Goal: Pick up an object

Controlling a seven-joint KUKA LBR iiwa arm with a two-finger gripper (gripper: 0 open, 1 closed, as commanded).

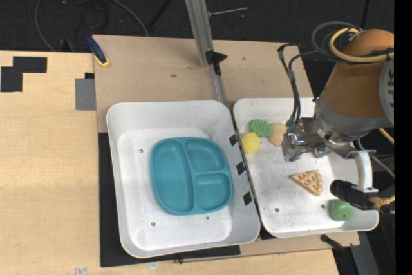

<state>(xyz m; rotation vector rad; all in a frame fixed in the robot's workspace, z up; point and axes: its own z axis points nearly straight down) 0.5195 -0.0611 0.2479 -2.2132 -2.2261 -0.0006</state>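
Nearest, a green piece (339, 210) and pizza slice (308, 181) lie in the right bin (283, 216); beyond, the gripper (297, 146), its opening impossible to judge, hovers beside the crowded beige piece (277, 134), yellow lemon (250, 143) and green waffle (260, 127), so it risks nudging neighbours and closing on nothing.

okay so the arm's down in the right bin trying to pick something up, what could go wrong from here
1. The gripper sits close beside a tight cluster: a pale beige rounded piece, a green ridged toy and a small yellow rounded toy. Closing there may nudge them apart or catch two together.
2. The flat orange pizza-slice toy lies low on the right white bin; fingers could slide over it.
3. The small green object rests near the bin's rim and could be knocked out.
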